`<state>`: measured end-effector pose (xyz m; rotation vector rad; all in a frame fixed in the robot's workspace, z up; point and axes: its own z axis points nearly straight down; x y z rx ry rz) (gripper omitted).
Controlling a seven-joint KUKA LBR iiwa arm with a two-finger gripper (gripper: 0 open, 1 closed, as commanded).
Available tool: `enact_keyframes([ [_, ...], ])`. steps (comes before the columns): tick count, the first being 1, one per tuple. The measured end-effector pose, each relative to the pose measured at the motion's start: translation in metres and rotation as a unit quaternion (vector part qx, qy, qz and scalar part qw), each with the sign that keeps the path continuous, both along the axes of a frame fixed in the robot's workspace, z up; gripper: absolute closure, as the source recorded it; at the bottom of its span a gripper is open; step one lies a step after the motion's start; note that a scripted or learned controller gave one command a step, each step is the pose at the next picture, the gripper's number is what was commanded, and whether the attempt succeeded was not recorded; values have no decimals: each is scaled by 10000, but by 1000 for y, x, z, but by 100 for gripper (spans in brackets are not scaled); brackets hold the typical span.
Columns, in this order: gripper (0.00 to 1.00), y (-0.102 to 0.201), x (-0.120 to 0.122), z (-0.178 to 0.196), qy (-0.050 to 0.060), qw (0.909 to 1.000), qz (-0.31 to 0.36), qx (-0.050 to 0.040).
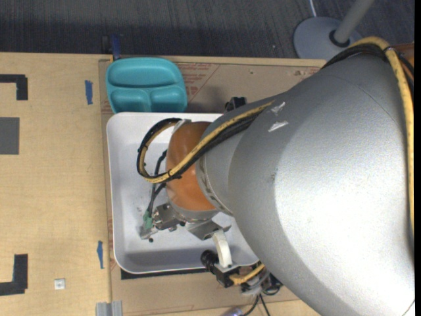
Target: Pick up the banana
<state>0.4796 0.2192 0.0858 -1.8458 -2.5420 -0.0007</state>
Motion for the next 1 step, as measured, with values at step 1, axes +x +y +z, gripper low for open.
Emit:
enact_keyframes([
  [1,0,-5,25,58,4,9839,-1787,-5],
])
